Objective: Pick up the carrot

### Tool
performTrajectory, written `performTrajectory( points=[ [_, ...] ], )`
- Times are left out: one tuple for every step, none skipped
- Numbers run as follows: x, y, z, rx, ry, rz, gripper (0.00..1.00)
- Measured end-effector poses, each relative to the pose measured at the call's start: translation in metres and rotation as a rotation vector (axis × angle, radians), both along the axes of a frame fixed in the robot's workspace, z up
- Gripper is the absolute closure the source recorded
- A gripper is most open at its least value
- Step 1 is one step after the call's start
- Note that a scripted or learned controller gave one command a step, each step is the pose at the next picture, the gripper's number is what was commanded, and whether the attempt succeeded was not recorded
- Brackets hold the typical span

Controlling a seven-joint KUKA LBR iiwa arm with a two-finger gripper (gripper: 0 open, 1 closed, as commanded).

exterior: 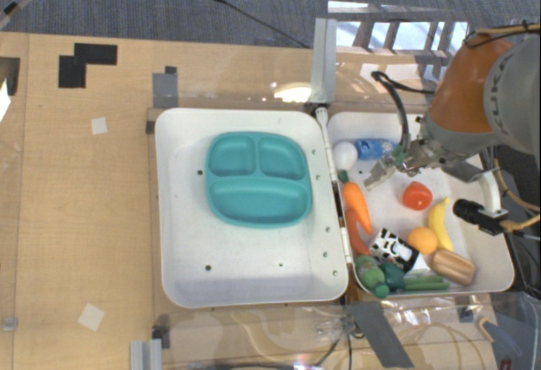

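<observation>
The carrot [357, 206] is orange with a green stub at its top. It lies lengthwise along the left wall of the right bin [499, 275], its tip pointing toward the front. My gripper [396, 166] hangs over the back half of that bin, up and to the right of the carrot and a short way from it. Nothing of the carrot is between its ends. The grey arm with its orange band [461, 98] comes in from the right above it.
Around the carrot lie a white ball [344, 155], a blue item [369, 148], a red tomato [417, 195], a banana [440, 223], an orange fruit [422, 240], a bread roll [454, 267], a black-and-white toy [393, 248] and green vegetables [380, 277]. The left bin [182, 275] holds a teal divided plate [256, 177].
</observation>
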State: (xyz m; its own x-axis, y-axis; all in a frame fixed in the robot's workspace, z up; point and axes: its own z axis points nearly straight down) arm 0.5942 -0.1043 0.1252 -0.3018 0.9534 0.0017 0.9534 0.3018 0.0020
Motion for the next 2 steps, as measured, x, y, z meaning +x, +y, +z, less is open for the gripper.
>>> performTrajectory(
  points=[
    [-0.030, 0.052, 0.061, 0.000, -0.006, -0.274, 0.00],
    [-0.047, 0.090, 0.059, 0.000, 0.000, -0.323, 0.00]
  ],
)
